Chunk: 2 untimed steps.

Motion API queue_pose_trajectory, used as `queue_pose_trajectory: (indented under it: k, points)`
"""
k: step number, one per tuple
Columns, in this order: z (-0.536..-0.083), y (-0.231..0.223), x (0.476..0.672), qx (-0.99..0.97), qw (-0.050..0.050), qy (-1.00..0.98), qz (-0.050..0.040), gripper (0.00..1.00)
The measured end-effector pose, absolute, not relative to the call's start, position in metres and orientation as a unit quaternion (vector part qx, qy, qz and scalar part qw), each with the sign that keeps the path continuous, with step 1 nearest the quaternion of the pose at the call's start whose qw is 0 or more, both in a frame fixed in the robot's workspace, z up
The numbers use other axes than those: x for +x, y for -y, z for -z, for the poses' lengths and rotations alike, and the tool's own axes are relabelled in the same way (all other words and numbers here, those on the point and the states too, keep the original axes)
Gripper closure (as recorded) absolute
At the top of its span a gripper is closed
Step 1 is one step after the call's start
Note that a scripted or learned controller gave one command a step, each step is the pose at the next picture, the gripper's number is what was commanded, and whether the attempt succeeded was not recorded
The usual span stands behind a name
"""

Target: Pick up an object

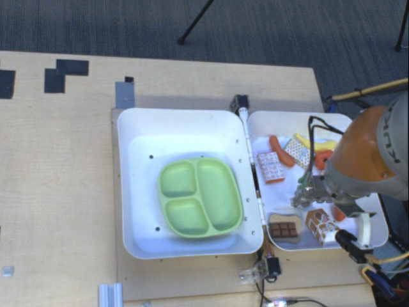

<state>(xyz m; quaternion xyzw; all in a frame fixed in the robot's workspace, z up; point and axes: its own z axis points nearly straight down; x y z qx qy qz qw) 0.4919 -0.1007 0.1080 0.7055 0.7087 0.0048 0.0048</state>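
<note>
My gripper (309,196) hung low over the right bin (278,121); whether it gripped anything, I could not tell. A small patterned box (321,226) lay just below it, a brown chocolate block (284,229) to its lower left, a pink packet (271,167) above left. The green divided plate (200,197) sat in the left bin (131,171), well apart.

Two white bins (128,171), one green plate (200,197), perhaps six toy foods (271,167)
</note>
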Motion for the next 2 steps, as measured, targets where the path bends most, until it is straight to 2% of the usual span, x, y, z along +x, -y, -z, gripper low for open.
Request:
queue_pose_trajectory:
  k: [1,2]
  points:
    - [-0.108,0.101,0.492,0.706,0.005,-0.709,-0.0048,0.0]
    - [-0.118,0.1,0.493,0.705,0.006,-0.71,-0.0061,1.0]
